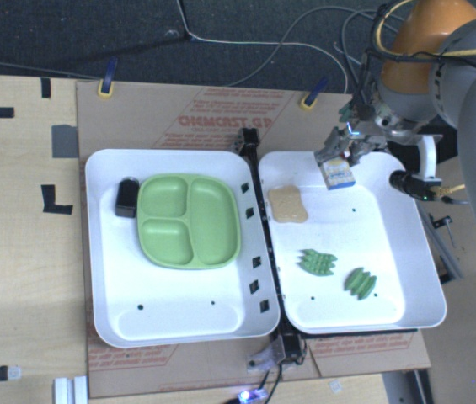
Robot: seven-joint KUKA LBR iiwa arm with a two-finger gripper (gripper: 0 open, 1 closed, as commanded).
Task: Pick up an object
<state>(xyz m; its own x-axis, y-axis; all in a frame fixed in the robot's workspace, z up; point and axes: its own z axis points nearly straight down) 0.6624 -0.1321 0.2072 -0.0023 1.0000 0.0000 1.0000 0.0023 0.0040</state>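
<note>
Hovering upper right of frame, two-finger gripper seems closed on small blue-and-white boxy object, dangling just below fingers over right white bin's top edge; grip looks marginal.

Robotics lab, cardboard-covered bench, two white bins, trailing cables, clamps

Arm cut off by the top and right edges. Gripper fingertips too small to resolve above the right bin; a small blue-and-white item sits there, possibly gripped. Its label is unreadable.
</note>
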